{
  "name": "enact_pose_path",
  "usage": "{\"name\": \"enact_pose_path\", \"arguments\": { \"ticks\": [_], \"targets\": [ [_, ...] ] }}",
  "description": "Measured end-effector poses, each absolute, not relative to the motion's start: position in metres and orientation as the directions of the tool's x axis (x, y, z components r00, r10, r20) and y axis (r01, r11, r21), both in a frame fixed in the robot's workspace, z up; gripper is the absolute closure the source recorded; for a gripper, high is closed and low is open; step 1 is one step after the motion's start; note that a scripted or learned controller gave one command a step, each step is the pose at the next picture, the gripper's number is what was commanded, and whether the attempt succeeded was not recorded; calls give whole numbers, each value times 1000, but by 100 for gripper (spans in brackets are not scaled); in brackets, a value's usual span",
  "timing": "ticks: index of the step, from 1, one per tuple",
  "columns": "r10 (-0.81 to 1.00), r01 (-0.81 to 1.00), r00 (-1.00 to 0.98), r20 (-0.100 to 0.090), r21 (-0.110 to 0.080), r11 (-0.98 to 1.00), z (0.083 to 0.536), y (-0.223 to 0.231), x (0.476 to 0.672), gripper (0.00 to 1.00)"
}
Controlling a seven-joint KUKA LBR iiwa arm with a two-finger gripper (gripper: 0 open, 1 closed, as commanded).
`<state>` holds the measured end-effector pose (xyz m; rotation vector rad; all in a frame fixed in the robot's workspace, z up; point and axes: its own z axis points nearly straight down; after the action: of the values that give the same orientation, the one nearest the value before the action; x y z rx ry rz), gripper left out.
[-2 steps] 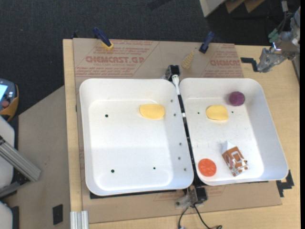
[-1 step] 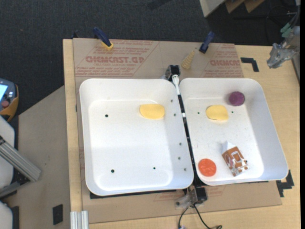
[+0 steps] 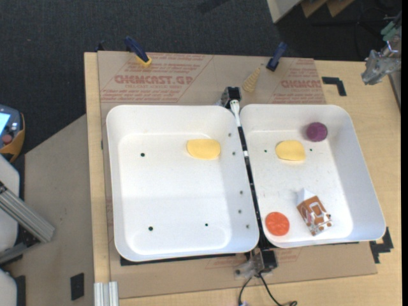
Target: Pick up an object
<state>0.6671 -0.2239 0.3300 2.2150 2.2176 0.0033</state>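
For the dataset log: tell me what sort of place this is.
Most likely a robotics lab test bench. Two white bins sit side by side on a brown board held by blue clamps, with small test objects such as a yellow piece and a purple ball.

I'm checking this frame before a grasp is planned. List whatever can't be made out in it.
- Gripper, camera view: cut off by the right edge at top; finger state unreadable.
- Brown-and-white object in the right bin: too small and blurred to identify.
- Purple ball, orange disc, two yellow ovals: material and height unclear from above.
- Blue clamps at the bench's far edge: details too small.
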Motion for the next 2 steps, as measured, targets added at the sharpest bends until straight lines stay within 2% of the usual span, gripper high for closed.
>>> {"name": "enact_pose_path", "arguments": {
  "ticks": [2],
  "targets": [
    [1000, 1000, -1, -4, 5, 1, 353, -224, 667, 100]
  ]
}}
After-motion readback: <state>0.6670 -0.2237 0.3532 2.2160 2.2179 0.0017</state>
